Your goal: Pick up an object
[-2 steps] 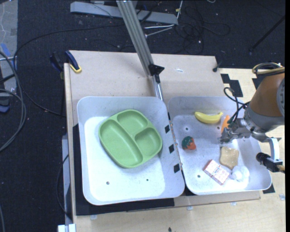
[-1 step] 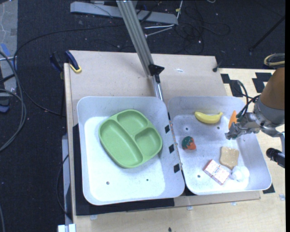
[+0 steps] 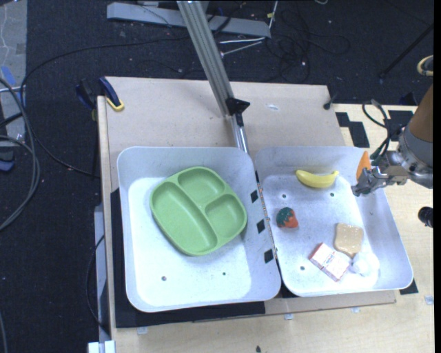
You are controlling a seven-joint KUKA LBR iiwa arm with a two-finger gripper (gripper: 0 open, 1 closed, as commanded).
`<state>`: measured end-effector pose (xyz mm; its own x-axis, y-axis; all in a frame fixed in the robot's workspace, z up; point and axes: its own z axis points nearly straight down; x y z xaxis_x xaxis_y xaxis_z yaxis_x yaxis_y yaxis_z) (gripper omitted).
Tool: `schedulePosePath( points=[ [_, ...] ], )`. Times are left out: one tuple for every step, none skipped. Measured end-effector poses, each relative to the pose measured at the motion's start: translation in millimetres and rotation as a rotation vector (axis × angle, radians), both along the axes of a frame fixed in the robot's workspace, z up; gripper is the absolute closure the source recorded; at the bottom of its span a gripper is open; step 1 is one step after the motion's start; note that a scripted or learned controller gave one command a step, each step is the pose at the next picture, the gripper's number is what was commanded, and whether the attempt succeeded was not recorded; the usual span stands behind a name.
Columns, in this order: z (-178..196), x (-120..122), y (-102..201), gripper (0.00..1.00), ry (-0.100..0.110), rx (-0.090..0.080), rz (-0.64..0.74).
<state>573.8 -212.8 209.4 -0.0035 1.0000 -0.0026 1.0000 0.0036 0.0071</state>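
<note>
Though the arm is cut off at the frame's right edge, its gripper [image 3: 363,185] shows over the right bin's [image 3: 393,227] far right rim, too small and dark to tell whether it is open or closed. An orange object [image 3: 363,160] sits just behind it; the banana [image 3: 317,178] lies left of it.

A pale wooden bench [image 3: 207,110] stands on a dark speckled floor [image 3: 48,207], lit evenly from above. Black cables [image 3: 41,148] trail in loops across the floor at the left and along the top, where a grey metal frame [image 3: 158,15] lies. A slanting aluminium pole [image 3: 210,58] rises from the bench's middle, and black-and-white marker patches [image 3: 355,127] sit near its right edge.
</note>
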Motion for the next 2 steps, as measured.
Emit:
schedulePosePath(
  points=[
    [50.7, 1.3, -0.1, 1.0, 0.001, 0.0, 0.0],
    [51.6, 4.0, 56.0, 1.0, 0.007, 0.004, 0.004]
  ],
)
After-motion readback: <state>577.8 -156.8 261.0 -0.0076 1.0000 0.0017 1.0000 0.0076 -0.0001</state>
